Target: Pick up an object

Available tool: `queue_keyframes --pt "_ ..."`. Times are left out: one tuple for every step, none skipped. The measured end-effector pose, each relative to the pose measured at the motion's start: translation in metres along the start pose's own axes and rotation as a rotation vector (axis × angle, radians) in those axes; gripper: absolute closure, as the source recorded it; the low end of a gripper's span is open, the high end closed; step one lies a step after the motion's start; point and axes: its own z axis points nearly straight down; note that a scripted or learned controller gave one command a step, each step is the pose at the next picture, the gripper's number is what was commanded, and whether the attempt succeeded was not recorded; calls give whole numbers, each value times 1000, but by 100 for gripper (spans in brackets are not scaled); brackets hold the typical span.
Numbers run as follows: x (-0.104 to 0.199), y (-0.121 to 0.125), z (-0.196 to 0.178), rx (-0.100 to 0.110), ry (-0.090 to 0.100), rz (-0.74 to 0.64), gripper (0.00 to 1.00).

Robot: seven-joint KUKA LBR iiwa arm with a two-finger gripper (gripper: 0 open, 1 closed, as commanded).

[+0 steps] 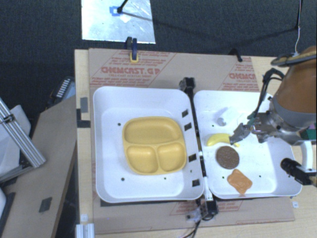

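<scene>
Here the banana (218, 140) lies roughly crosswise, the gripper (237, 136) seemingly at its right tip

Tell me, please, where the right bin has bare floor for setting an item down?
In the right bin, the upper floor beside the small white piece is bare. It is crowded lower left, where the banana, brown disc and orange piece sit by the pincer.

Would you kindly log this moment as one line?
gripper over right bin | tip at banana | nothing seen held | brown disc beside banana
</scene>
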Motion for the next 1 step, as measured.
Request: queue_keyframes --pt "0 2 -5 -10 -1 -2 0"
